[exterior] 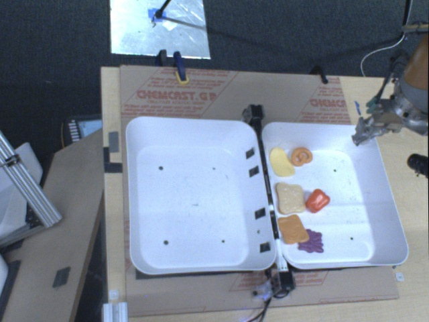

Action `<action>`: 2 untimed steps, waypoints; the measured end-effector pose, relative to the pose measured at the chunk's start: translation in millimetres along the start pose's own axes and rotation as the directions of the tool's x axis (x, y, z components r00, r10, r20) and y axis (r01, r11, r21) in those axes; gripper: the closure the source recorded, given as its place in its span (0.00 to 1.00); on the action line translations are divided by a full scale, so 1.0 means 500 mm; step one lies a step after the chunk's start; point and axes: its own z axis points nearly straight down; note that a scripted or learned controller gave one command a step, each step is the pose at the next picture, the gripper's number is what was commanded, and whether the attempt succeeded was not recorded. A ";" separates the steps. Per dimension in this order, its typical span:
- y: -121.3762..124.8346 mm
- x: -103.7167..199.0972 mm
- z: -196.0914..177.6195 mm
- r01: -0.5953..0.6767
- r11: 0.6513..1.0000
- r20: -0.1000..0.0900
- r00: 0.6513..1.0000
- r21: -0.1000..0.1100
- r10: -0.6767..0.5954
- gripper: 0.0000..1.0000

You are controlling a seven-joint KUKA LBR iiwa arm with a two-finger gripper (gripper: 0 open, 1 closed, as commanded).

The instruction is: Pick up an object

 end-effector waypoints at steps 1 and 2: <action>0.031 0.101 -0.258 0.004 1.000 0.001 1.000 -0.013 -0.004 1.00; -0.079 0.132 -0.329 0.000 1.000 -0.001 1.000 -0.001 0.000 1.00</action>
